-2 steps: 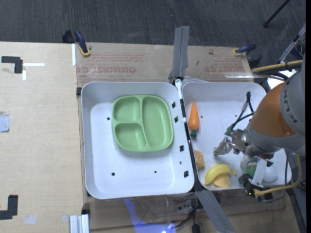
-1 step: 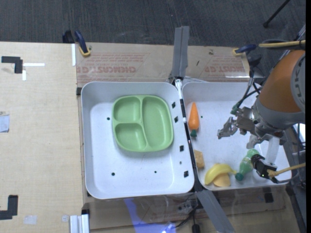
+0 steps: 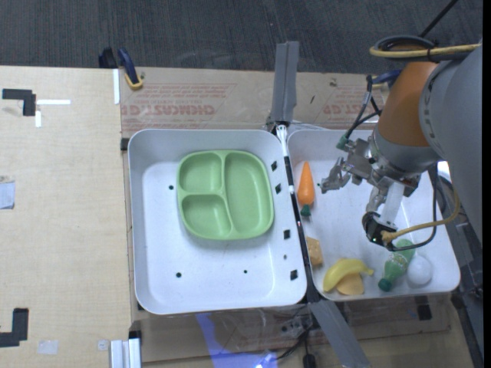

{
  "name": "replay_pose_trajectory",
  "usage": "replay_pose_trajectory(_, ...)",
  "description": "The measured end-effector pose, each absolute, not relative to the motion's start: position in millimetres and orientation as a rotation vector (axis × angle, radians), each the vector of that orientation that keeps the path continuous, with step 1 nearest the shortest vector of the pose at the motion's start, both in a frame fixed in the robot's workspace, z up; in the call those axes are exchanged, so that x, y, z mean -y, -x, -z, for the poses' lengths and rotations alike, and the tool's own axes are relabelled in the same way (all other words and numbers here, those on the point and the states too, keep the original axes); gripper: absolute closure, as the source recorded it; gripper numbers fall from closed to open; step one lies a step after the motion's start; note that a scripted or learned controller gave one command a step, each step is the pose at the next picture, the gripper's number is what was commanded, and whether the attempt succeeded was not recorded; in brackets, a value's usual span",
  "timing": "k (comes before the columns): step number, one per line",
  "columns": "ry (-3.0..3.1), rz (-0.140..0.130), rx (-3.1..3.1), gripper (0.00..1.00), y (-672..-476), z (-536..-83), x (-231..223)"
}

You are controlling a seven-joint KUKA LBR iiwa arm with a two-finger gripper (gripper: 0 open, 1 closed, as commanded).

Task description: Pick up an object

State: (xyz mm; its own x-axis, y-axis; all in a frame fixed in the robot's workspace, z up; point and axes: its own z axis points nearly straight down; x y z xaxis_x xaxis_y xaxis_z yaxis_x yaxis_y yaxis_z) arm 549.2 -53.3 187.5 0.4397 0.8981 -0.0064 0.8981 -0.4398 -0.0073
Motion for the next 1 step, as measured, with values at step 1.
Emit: replay_pose_trajectory(1,2.511,-0.008,1.882,0.0,-550.8,-88.8,133.3)
